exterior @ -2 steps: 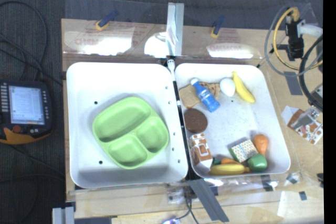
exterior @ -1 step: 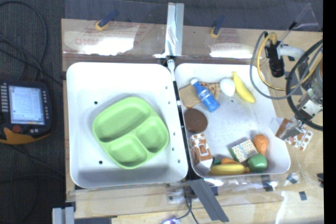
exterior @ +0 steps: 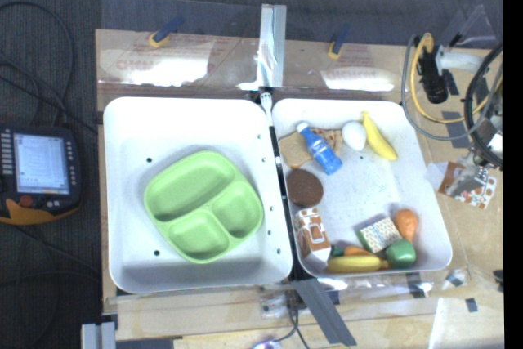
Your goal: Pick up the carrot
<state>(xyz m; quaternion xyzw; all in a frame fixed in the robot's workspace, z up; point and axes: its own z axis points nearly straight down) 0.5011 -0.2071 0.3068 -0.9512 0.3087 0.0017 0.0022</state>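
Along the right bin's (exterior: pixel 425 176) front wall | carrot (exterior: pixel 357 251) lies wedged between patterned box (exterior: pixel 378 233) and yellow banana (exterior: pixel 357 263) | jaws: state cannot be told | risk: crowding neighbours may block the grasp or be lifted instead.

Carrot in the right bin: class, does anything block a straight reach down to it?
Nothing lies over the carrot, but it is hemmed in. A yellow piece lies along its near side, a patterned box crowds its far side, and a green piece sits at its right end, leaving the fingers little room.
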